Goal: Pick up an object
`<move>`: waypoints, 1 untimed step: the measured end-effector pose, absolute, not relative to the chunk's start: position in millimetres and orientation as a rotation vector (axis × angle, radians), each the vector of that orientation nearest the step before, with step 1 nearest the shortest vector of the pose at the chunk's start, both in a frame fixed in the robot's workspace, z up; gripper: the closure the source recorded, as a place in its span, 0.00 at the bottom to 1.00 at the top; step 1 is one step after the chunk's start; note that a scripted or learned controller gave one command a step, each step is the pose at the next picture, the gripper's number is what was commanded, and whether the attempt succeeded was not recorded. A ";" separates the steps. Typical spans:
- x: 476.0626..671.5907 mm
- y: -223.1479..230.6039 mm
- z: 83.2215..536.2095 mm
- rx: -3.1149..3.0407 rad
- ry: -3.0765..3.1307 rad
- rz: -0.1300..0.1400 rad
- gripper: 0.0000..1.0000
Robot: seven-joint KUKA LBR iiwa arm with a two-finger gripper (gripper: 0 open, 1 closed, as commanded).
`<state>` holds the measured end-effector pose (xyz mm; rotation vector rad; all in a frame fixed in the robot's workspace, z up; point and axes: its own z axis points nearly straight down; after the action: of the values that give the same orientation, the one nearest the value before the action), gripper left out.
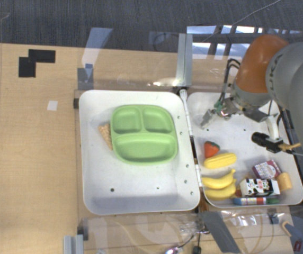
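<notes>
My gripper (208, 118) hangs over the upper left part of the right bin (196, 107), above bare white floor, with nothing seen in it. Below it lie a red strawberry-like piece (211, 149) and a yellow corn-shaped piece (220, 160). Two bananas (219, 182) rest against the bin's front left corner. Along the front sit a black-and-white carton (259, 187), a purple box (266, 169), an orange-tan cylinder (284, 181) and a red and blue marker (255, 200).
The left bin (96, 189) holds a green divided plate (143, 134) with a tan cracker-like piece (105, 135) tucked at its left edge. A metal divider (189, 142) separates the two bins. The arm's grey body (300, 78) looms over the right bin's far right.
</notes>
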<state>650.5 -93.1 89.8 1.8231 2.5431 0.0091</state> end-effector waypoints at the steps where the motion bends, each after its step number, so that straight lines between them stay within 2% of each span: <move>1: 664.9 -93.3 89.0 1.827 2.544 0.010 0.00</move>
<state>664.9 -93.3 89.0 1.8271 2.5439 0.0101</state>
